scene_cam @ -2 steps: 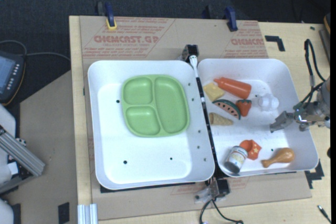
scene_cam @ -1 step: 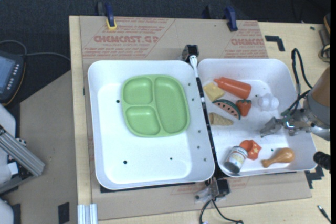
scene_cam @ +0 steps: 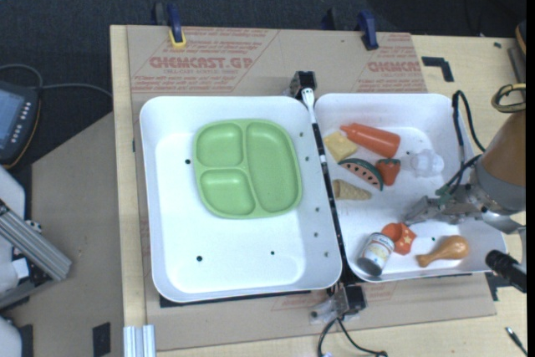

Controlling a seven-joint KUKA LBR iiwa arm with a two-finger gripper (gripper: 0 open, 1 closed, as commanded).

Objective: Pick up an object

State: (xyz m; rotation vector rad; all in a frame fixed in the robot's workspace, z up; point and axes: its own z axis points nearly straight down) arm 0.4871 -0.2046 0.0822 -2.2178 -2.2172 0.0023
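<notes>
The right bin (scene_cam: 393, 106) holds several toy foods. Along its back lie an orange carrot (scene_cam: 372, 138) and a yellow cheese wedge (scene_cam: 338, 145). Further forward lie a watermelon slice (scene_cam: 362, 170), a red piece (scene_cam: 389, 172) and a tan wedge (scene_cam: 351, 191). Near the front lie a small can (scene_cam: 376, 253), a red-orange piece (scene_cam: 400, 237) and a chicken drumstick (scene_cam: 443, 249). My gripper (scene_cam: 425, 211) reaches in from the right and hangs low over the bin floor. It is just above the red-orange piece and the drumstick, and nothing shows in its grasp.
The left bin (scene_cam: 167, 205) carries a green divided plate (scene_cam: 247, 168). A clear plastic item (scene_cam: 425, 161) lies at the back right of the right bin. The arm (scene_cam: 506, 171) and its cable cover the right bin's right wall.
</notes>
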